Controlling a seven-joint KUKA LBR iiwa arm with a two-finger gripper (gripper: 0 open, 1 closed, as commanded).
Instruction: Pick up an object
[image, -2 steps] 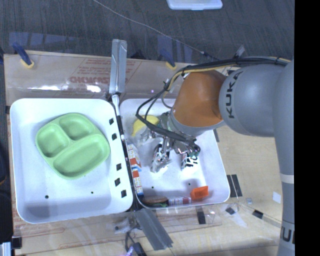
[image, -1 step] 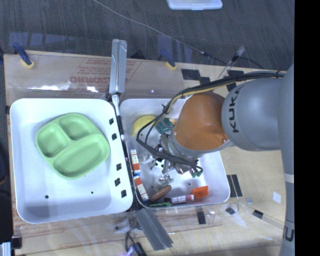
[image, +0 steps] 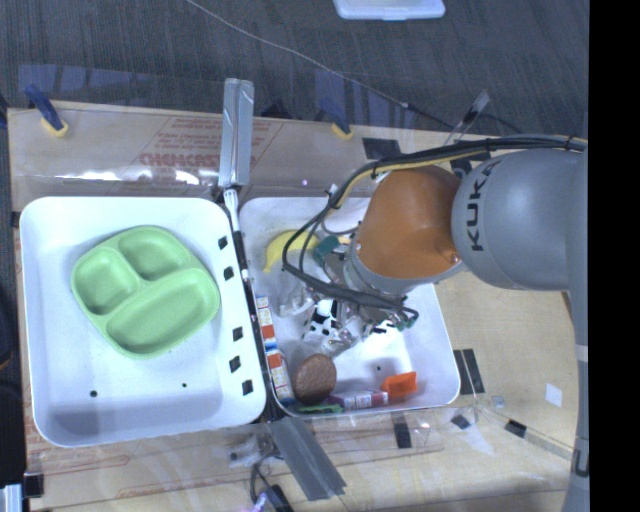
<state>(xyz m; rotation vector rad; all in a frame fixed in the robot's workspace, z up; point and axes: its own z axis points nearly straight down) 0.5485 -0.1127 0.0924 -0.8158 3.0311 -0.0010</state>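
Gripper (image: 345, 322) low in the right bin (image: 435, 345), wrist and cables crowding over it from the upper right. Fingers: cannot tell, open or closed, with the tips lost among clutter. Likeliest target, as a guess: black-and-white item (image: 320, 322), touching or just left of the tips, shape too muddled to give a long axis. Brown ball (image: 315, 375) near, below and slightly left. Orange piece (image: 399, 382) below and right; tube (image: 360, 400) lying along the bin's lower wall, long axis left to right. Banana (image: 281, 248) above left, partly under cables. Left bin (image: 60, 400) well apart, carrying a green tray (image: 145, 290). Crowding around the tips looks like the main obstacle.
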